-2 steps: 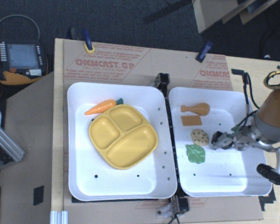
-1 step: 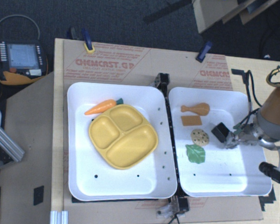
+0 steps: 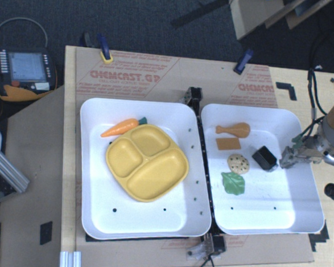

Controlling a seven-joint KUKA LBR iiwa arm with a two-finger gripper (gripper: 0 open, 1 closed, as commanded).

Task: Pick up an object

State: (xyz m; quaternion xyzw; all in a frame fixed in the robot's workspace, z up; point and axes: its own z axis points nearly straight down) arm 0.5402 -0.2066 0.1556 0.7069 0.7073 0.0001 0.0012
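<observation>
On a cardboard-topped bench seen from above at a slant, two shallow white bins side by side: left bin and right bin, edges nearly touching. Two blue clamps on the bench's far edge, one toward the left, one toward the right.

Left bin, two things. One yellow plate with three compartments, lying flat near the middle, nothing in any compartment. One orange carrot with a green top, lying just beside the plate's far rim, tip pointing left.

Right bin, five things, all in its left and middle part. Farthest, one tan drumstick, lying on its side. Just nearer than that, one flat brown slab. Nearer again, one round speckled cookie. Nearest of the column, one green leaf piece, close to the cookie. To the right of the cookie, one black block, turned at an angle, apart from the other four.

One grey arm reaching in from the right, over the right bin's right rim. One gripper low inside that bin, just beside the black block on its right side — contact between the two too small to make out. Nothing seen held. Grip state, apart or together: cannot tell.
</observation>
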